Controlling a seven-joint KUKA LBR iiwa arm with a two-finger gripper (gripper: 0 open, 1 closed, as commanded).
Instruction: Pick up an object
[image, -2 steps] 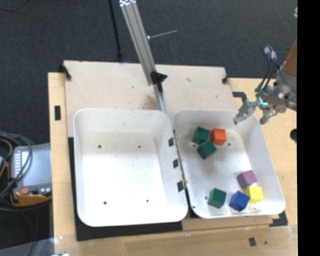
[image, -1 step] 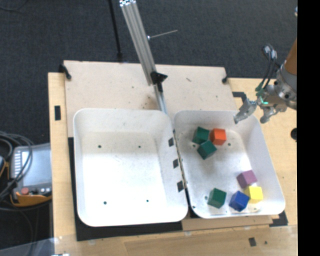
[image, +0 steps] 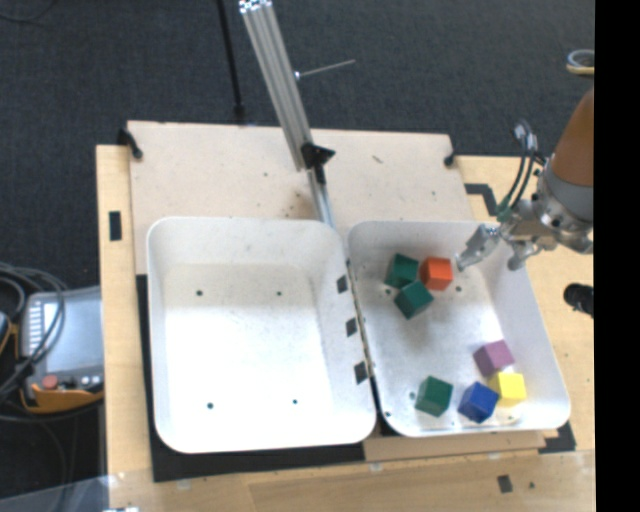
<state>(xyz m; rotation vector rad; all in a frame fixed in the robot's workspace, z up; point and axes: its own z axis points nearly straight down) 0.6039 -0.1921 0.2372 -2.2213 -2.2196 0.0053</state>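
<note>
Several small blocks lie in the right bin (image: 530, 300). An orange block (image: 437, 272) sits at the back beside two dark green blocks (image: 402, 270) (image: 413, 298). Near the front lie a third green block (image: 434, 395), a blue block (image: 479, 401), a yellow block (image: 510, 386) and a purple block (image: 493, 356). My gripper (image: 496, 252) hangs above the bin's back right part, just right of the orange block. It is open, and nothing sits between its fingers.
The left bin (image: 160, 300) stands beside the right one, parted by a narrow divider with black clips (image: 353, 325). A slanted aluminium rail (image: 285, 90) rises behind the bins. The arm's wrist with its orange band (image: 572, 150) comes in from the right.
</note>
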